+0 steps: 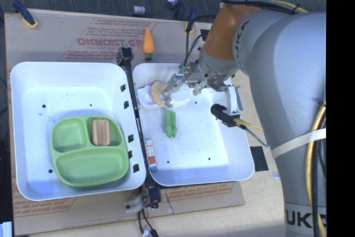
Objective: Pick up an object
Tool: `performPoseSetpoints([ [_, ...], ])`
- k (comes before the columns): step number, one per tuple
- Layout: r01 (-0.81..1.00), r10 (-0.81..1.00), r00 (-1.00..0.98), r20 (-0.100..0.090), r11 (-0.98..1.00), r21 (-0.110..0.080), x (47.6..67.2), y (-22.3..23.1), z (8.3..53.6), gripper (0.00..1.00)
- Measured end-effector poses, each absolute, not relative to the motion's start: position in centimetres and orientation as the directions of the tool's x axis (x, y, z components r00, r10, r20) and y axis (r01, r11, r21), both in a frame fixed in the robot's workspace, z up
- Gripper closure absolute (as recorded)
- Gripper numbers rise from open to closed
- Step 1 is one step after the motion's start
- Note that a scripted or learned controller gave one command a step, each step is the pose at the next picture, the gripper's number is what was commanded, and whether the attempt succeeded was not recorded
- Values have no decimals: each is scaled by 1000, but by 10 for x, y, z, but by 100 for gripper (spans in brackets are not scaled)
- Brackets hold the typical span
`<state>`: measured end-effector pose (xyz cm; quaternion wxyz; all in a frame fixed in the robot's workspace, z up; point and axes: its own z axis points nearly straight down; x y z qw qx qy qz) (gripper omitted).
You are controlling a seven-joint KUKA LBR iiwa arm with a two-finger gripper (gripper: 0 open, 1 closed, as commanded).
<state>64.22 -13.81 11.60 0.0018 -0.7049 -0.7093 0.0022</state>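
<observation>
My gripper reaches down into the upper left part of the right bin. Its tip is right against a round tan piece that looks like bread or a cookie. That piece lies next to a white object by the bin's left wall. A green leafy toy lies just below the gripper tip, apart from it. The grey arm with its orange band covers the bin's upper right corner.
The left bin holds a green divided plate with a brown block in its upper right compartment. An orange carrot toy lies on the cardboard behind the bins. A black cable plug hangs beside the wrist.
</observation>
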Motion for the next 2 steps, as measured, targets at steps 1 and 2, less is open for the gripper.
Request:
performPoseSetpoints([
  [1,1000,1000,-10,-1,10,-1,644,-137,129,100],
  [2,1000,1000,-8,0,8,-2,559,-82,215,100],
])
